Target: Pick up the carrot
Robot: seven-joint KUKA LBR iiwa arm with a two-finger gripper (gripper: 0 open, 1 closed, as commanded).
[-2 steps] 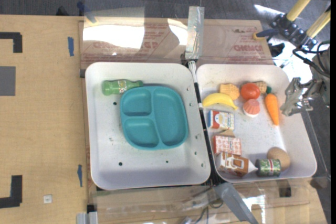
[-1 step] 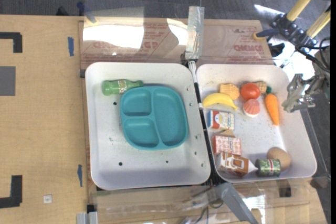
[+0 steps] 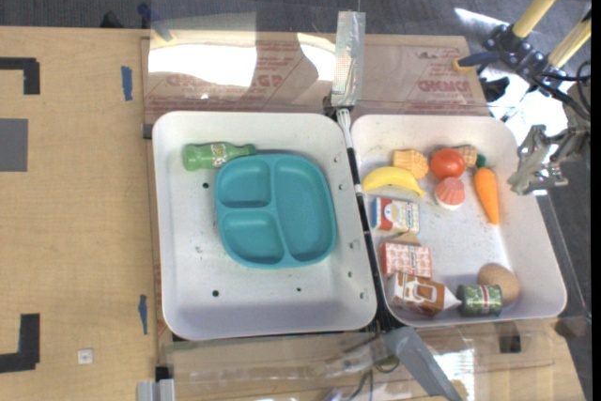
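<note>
The carrot (image 3: pixel 486 193) lies in the right bin (image 3: pixel 535 249), at about 2 o'clock from the bin's middle, just beside the tomato (image 3: pixel 448 162). The gripper (image 3: pixel 533 166) hangs at the bin's 3 o'clock rim, apart from the carrot; whether it is wide or narrow I cannot tell. Print on the milk carton (image 3: pixel 393 215) and the can (image 3: pixel 482 300) is too small to read.
</note>
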